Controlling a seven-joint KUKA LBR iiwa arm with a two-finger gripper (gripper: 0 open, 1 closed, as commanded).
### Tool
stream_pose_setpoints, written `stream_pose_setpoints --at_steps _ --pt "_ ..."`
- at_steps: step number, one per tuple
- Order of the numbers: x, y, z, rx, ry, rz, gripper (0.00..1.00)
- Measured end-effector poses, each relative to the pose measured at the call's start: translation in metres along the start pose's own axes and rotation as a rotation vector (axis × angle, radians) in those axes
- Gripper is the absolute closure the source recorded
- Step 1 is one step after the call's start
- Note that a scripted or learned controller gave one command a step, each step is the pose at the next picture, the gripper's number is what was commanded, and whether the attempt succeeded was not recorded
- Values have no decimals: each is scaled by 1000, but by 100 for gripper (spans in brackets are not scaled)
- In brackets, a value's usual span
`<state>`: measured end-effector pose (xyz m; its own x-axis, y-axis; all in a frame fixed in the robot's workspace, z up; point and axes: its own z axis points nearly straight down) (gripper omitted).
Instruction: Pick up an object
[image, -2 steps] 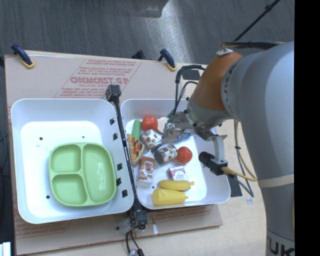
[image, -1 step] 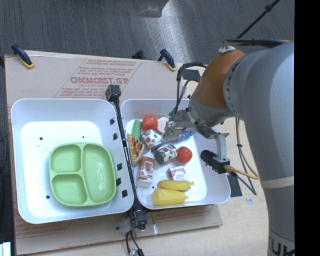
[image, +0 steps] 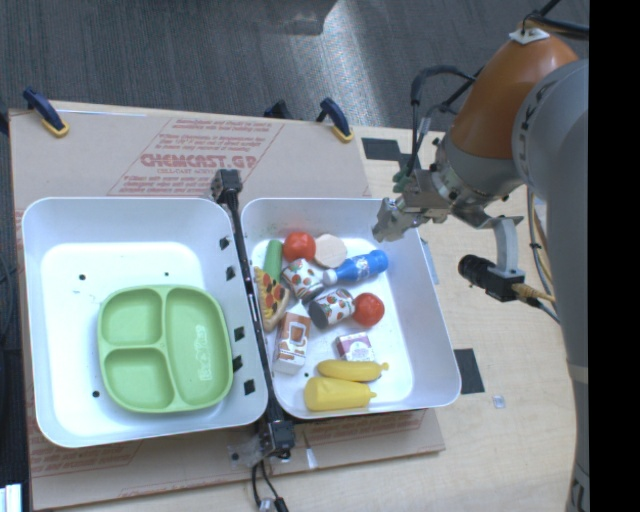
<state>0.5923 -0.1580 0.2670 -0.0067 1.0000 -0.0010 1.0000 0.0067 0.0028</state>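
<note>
The right bin (image: 425, 340) holds a heap of toy groceries. Among them are a red tomato (image: 298, 245), a white round piece (image: 330, 250), a blue bottle (image: 359, 268), a dark can (image: 331, 306), a red ball (image: 369, 309), a small carton (image: 293, 341), a banana (image: 350, 370) and a yellow block (image: 338, 395). My gripper (image: 393, 222) hangs over the bin's far right corner, just up and right of the blue bottle's cap. Nothing shows in its grasp.
The left bin (image: 60, 240) carries a green three-part tray (image: 165, 348). A green cucumber (image: 273, 258) lies along the divider between the bins. Cardboard (image: 200, 150) sits behind the bins with clamps on its edge. A black bracket (image: 490, 275) sticks out at the right.
</note>
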Motion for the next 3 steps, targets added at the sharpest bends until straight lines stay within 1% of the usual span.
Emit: stream_pose_setpoints --at_steps 1,2,3 --pt "1 0 1 3 1 -1 0" --pt "56 -35 122 10 4 -1 0" --pt "47 -67 155 -9 -2 4 0"
